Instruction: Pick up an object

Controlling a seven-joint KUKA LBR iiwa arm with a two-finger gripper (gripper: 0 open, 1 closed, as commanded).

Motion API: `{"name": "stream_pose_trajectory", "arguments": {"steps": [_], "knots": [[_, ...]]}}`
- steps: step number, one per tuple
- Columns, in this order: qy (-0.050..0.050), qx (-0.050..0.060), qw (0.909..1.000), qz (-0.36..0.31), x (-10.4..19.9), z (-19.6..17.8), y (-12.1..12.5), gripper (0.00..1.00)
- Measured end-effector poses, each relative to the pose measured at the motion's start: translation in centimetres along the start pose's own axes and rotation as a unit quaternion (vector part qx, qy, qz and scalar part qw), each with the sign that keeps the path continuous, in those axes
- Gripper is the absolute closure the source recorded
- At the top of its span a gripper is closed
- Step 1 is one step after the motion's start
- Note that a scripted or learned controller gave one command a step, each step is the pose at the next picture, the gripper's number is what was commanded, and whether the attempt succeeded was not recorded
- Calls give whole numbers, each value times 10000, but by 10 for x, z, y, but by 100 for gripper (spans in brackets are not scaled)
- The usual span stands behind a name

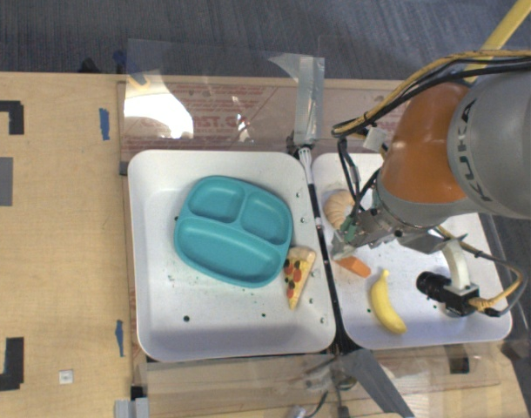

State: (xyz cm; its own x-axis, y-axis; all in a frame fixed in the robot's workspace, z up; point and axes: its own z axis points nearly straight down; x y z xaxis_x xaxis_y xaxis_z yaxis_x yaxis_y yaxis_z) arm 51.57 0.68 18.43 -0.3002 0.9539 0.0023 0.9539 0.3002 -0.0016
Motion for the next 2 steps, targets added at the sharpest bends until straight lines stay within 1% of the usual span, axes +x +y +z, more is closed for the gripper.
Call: {"name": "stream_pose_trajectory", "arguments": {"steps": [1,2], "knots": [[-10,-5,9654,2606,33,1,2,100],[-7,-3,9959,-903,59,-15,-19,100]]}}
